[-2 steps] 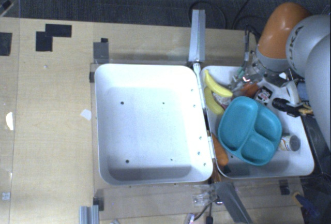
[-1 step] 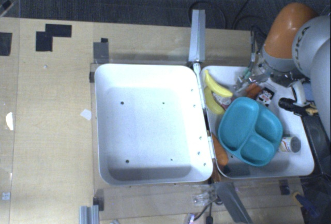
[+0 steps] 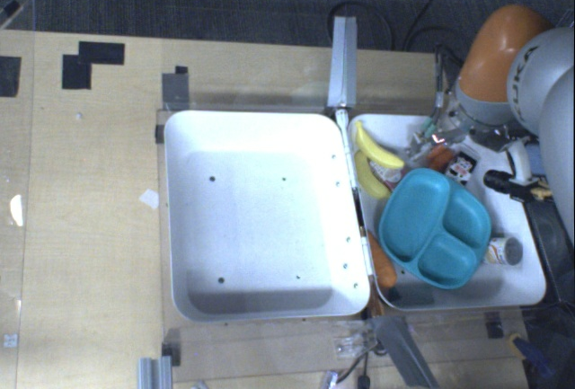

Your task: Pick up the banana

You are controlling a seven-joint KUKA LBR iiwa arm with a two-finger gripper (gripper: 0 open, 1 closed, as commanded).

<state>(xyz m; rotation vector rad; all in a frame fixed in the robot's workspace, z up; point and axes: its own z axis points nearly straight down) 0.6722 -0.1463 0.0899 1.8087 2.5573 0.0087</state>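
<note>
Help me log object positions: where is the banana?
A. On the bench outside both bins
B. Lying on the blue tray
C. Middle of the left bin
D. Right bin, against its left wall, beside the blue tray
D: the banana lies along the right bin's left wall, next to the blue tray.

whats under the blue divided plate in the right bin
The blue divided plate overlaps the lower end of the banana and the top of an orange carrot. Anything else beneath it is covered.
</note>
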